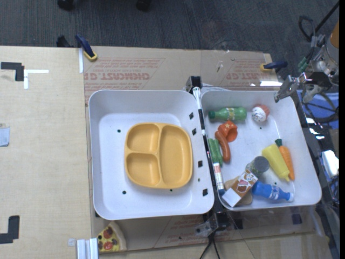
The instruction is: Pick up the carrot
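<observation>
The carrot (286, 159), orange with a small green top, lies along the right wall of the right bin (302, 144). It rests against a yellow squash-like toy (274, 161). My gripper (296, 92) hovers above the bin's far right corner, well beyond the carrot. Its fingers are spread open with nothing between them.
The right bin also holds a green bottle (227, 113), a small baseball (259, 113), a red pepper (227, 131), a sausage (225, 151), a grey can (260, 166), a blue bottle (272, 192) and a small box (240, 190). A yellow divided plate (159, 155) sits in the left bin (102, 144).
</observation>
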You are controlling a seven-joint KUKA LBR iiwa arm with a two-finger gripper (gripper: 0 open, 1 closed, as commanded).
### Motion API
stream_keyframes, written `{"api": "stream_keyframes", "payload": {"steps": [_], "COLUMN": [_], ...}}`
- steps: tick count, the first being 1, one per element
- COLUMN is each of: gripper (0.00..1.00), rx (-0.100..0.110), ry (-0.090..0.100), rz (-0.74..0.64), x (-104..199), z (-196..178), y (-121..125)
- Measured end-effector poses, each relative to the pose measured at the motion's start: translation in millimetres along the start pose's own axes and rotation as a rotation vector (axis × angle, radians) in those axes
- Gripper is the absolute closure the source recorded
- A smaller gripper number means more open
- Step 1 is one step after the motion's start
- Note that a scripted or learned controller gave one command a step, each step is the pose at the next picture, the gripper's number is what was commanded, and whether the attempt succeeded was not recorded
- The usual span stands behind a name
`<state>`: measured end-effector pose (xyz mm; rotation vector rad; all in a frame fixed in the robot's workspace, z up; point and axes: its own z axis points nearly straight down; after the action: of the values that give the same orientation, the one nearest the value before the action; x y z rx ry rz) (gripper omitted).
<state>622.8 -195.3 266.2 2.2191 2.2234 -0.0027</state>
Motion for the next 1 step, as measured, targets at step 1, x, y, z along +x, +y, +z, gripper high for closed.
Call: {"api": "stream_keyframes", "payload": {"steps": [1], "gripper": [0.00], "rx": [0.005], "ry": [0.010], "rz": [0.122], "x": [-20.6], "z": [150.5], "y": [-28.2]}}
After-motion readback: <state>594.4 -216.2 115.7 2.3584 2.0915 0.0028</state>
